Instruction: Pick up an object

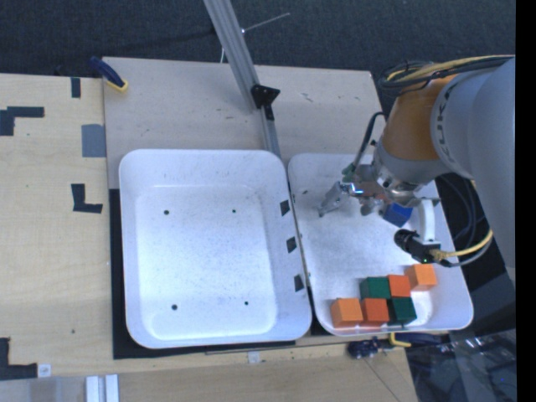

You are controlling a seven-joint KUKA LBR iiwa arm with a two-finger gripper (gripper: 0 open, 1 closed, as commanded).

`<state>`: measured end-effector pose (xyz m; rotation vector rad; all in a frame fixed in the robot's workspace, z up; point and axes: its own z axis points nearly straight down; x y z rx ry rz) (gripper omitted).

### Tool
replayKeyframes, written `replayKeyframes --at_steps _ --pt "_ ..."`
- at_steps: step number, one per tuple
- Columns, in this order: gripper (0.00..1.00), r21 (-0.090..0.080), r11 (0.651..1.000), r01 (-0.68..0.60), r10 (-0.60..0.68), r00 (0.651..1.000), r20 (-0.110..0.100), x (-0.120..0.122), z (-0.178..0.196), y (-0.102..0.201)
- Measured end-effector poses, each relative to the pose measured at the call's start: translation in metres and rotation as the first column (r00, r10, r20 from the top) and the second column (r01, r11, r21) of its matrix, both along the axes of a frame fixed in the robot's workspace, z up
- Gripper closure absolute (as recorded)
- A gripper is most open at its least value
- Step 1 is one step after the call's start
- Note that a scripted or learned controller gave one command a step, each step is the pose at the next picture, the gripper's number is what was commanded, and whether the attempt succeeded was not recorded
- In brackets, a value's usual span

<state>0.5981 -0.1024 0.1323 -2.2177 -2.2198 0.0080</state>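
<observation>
Blocks (381, 300) at right bin's (335, 233) near edge, well apart from fingers (333, 199).

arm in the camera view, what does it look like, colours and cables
The arm is a thick, rounded grey body with a broad orange band above the wrist. Yellow and black cables loop over its top, and another black cable runs down beside the wrist. The gripper is small, grey metal, with thin fingers.

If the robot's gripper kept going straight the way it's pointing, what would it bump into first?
The gripper points down-left over the right bin. It would probably meet that bin's bare white floor first, well away from the blocks in the near corner. Its height above the floor is hard to judge.
</observation>
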Motion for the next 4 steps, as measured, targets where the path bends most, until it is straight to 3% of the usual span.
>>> replayKeyframes --at_steps 1,2,4 --pt "0.0 0.0 1.0 0.0 0.0 1.0 0.0 -0.001 -0.043 0.001" --pt "1.0 0.001 1.0 -0.002 0.002 1.0 0.003 -0.001 -0.031 0.002" --pt "1.0 0.0 1.0 -0.001 0.001 1.0 0.012 -0.005 0.082 0.01"
